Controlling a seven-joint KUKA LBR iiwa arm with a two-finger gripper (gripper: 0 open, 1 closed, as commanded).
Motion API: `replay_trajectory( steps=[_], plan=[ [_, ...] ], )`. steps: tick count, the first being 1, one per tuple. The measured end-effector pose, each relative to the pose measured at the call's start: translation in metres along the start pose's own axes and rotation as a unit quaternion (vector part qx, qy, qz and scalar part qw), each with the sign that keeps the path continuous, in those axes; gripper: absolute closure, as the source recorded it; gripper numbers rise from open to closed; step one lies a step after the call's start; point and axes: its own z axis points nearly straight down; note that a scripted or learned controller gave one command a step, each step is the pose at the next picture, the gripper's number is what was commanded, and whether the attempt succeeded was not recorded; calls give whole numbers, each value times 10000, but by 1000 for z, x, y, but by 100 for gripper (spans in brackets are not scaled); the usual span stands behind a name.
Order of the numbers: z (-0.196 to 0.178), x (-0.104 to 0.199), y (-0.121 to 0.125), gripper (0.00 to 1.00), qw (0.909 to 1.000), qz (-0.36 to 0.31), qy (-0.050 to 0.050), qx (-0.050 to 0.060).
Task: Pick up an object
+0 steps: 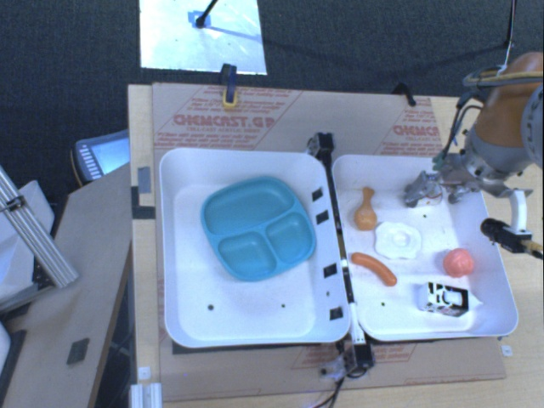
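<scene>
While hovering over the back of the right bin [508,313], poised at the approach stage of a pick: claw [427,190] low above the white floor near the rear wall, nothing seen between its tips, too small and blurred to tell whether spread or pressed together. Judged as reaching, not yet lifting. Closest candidate a tan drumstick [365,210], just ahead and toward the divider; next move probably calls for settling over one item, lining up across its narrow part, dropping to the floor of the bin and closing. Elsewhere in the right bin: a fried egg [398,240] near the middle, an orange sausage [374,268] lying at a slant just beside it toward the front, a pink ball [459,262] near the right wall, and a small black-and-white block [445,297] at the front corner, all apart from one another and from the claw. Held in the left bin [183,317]: a blue divided plate [257,226], three compartments, set askew. Both bins side by side on a desk [255,117] covered with printed brown board. Round ball judged the likeliest to slip from a two-finger pinch.
</scene>
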Motion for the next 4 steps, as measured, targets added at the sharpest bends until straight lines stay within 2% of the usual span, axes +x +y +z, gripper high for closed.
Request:
replay_trajectory(
  steps=[1,2,4],
  plan=[
    [51,0,0,0,10000,-4,-1,-8],
    [38,0,2,100,10000,-5,-6,-32],
    [-78,-3,-2,100,10000,-14,-10,-43]
  ],
)
